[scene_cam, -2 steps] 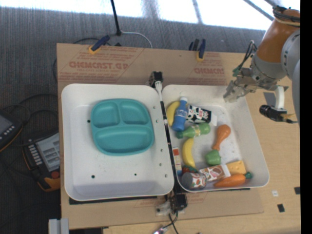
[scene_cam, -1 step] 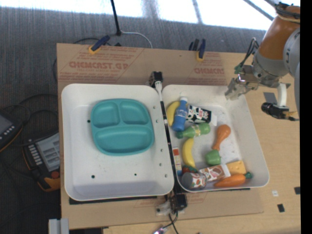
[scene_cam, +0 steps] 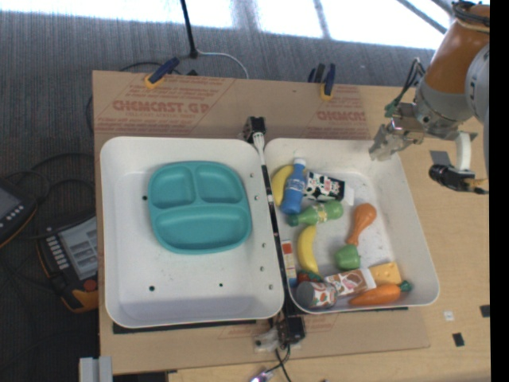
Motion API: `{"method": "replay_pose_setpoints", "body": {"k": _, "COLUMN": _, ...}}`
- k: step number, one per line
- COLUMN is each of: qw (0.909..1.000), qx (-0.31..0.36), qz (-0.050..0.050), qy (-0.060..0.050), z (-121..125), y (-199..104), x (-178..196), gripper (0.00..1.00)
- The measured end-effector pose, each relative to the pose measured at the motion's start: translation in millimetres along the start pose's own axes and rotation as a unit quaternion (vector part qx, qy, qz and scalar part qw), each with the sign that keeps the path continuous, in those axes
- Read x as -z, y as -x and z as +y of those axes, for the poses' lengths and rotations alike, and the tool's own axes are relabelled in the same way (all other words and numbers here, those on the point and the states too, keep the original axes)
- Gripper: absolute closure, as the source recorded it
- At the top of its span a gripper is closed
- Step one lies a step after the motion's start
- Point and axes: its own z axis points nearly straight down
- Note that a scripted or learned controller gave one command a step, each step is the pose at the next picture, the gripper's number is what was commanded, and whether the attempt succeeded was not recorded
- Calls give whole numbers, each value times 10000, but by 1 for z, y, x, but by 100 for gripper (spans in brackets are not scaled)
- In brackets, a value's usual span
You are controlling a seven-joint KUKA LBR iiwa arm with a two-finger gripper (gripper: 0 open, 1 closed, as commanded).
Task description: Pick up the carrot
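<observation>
A teal tray point(scene_cam: 199, 205) lies in the left bin point(scene_cam: 119, 293), far from the hand. Nearer it, the right bin point(scene_cam: 417, 237) holds two bananas point(scene_cam: 307, 249), a blue bottle point(scene_cam: 294, 186) and a drumstick point(scene_cam: 360, 221).

carrot point(scene_cam: 375, 295) at right bin point(scene_cam: 420, 237) front edge, carton point(scene_cam: 343, 283) touching its left; bin's right-rear corner bare.

I'm looking at a robotics lab bench here: a cardboard sheet point(scene_cam: 262, 106) clamped down with clips point(scene_cam: 322, 78), cables point(scene_cam: 215, 58) trailing over grey carpet point(scene_cam: 48, 78). Electronic gear point(scene_cam: 67, 249) sits alongside.
</observation>
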Motion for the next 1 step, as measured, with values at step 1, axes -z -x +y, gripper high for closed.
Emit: {"method": "replay_pose_setpoints", "body": {"k": 1, "qw": 10000, "qx": 3, "qz": -2, "qy": 6, "z": 0, "y": 0, "x": 10, "gripper": 100}}
